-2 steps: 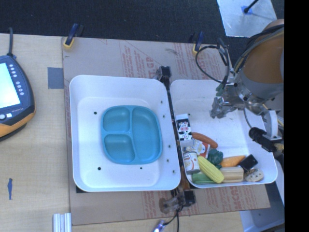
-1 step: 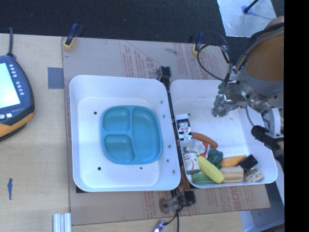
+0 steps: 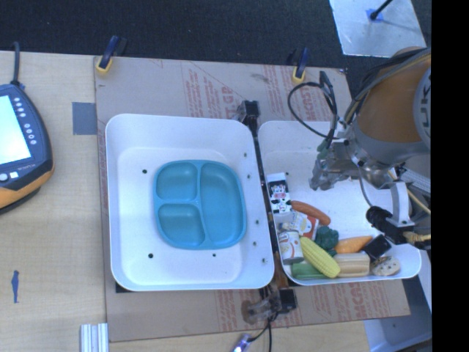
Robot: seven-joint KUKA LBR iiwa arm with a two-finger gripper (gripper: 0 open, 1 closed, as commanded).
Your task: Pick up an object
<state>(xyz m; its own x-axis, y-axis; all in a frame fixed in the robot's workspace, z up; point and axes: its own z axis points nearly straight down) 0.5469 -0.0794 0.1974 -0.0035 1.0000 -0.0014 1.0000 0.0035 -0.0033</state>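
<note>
- Tool (image 3: 327, 174): over the right bin (image 3: 293, 141), right of centre frame; finger state cannot be determined.
- Toy foods: lower part of that bin, corn (image 3: 320, 257) among them.
- Blue tray (image 3: 199, 204): left bin (image 3: 124, 196).

arm (image 3: 392, 108) cut off at right, handheld pendant (image 3: 18, 149) cropped left

One fixed camera hangs above the tabletop (image 3: 58, 270), looking down at a slant. It stands far enough to take in both white bins (image 3: 124, 196), and the arm (image 3: 388, 108) enters from the right.
</note>
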